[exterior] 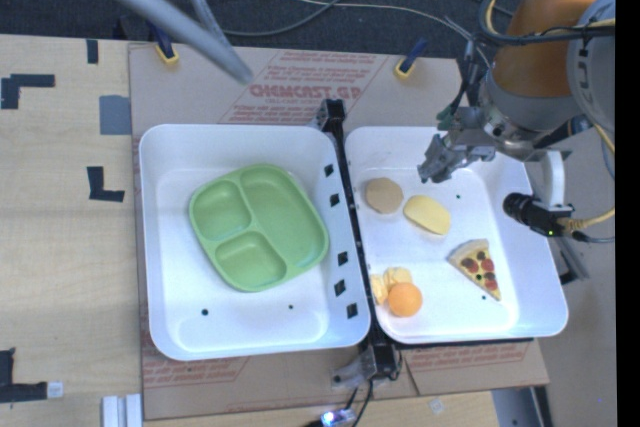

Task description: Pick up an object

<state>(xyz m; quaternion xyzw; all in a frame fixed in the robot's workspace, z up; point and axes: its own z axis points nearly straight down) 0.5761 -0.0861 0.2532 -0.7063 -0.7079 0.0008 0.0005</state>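
So the gripper point(432, 171) hangs over the right bin point(520, 315), up near its back edge, just above the tan disc point(383, 195) and the yellow piece point(428, 214). Can't tell its state from this angle, too dark and small. Pizza slice point(476, 267) sits nearer the front, an orange ball point(404, 300) by the divider. The left bin point(160, 315) has a green tray point(258, 226).

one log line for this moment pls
claw: above right bin, nothing held | nearest: round tan piece, yellow piece | left bin: green tray
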